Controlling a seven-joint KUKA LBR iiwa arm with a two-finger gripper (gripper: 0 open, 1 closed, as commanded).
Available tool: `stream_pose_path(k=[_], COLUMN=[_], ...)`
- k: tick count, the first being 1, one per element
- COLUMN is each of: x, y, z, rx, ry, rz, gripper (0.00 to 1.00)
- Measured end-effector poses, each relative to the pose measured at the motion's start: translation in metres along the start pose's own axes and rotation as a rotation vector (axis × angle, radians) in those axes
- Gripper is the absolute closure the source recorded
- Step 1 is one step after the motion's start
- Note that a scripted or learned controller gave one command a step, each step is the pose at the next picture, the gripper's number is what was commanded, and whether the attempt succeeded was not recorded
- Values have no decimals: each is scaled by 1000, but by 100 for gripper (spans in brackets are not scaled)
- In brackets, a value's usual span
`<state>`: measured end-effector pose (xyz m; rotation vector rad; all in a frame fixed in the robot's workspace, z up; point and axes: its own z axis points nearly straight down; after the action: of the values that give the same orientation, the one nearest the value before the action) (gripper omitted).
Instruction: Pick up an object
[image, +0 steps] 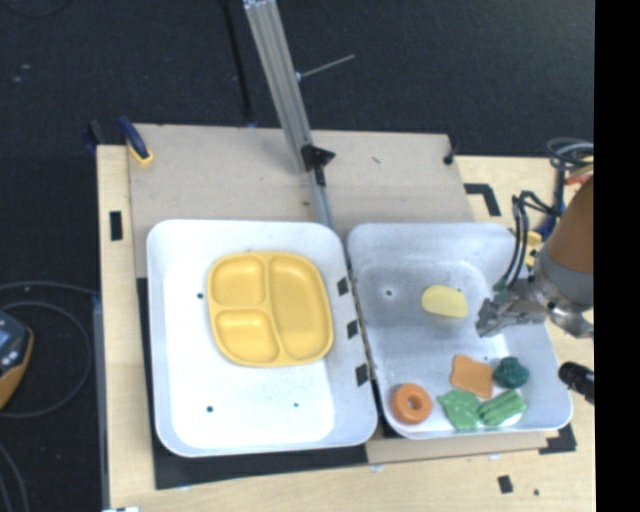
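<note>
In the left bin lies a yellow tray with three compartments. In the right bin the lemon lies near the middle, and it is the landmark here. The claw stands just to the right of the lemon and a little lower, apart from it; nothing is seen between its tips, and I cannot tell how wide it is. The lemon's long axis runs left to right, toward the claw. Below the lemon are a donut, an orange piece and green toys. I judge the lemon the nearest target: a short move left.
</note>
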<state>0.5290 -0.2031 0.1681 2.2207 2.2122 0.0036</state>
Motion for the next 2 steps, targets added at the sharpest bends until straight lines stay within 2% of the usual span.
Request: stream_pose_path(k=[1,2], x=[-8,-10], y=[7,8], z=[-62,-92], rx=[-2,2], ry=[-1,1], rz=[-6,-7], gripper=[100,100])
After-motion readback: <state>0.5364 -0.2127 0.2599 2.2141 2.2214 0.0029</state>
